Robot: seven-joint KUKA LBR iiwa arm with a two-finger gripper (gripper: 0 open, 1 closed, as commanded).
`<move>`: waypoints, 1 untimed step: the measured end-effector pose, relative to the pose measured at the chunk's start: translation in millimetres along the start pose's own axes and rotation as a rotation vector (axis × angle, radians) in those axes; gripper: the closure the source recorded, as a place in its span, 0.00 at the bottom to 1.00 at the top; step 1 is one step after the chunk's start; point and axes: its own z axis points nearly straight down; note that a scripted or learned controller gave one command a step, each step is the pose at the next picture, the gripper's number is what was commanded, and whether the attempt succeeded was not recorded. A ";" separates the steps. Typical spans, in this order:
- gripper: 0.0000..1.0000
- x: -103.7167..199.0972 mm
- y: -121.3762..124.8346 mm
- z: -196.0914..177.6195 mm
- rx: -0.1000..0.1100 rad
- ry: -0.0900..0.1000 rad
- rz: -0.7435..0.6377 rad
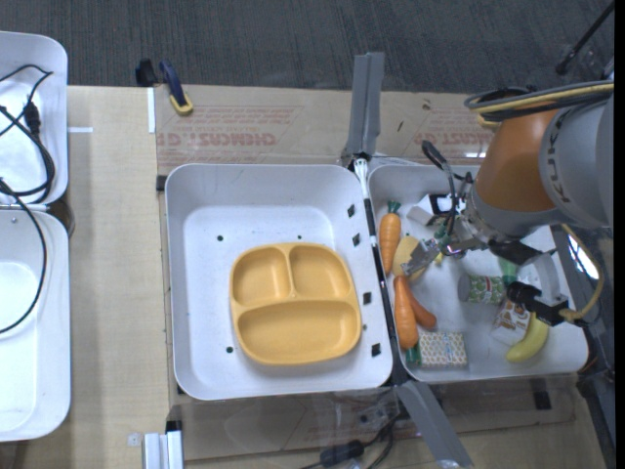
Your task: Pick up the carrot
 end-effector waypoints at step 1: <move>0.00 -22.0 37.4 5.9 0.044 0.023 -0.077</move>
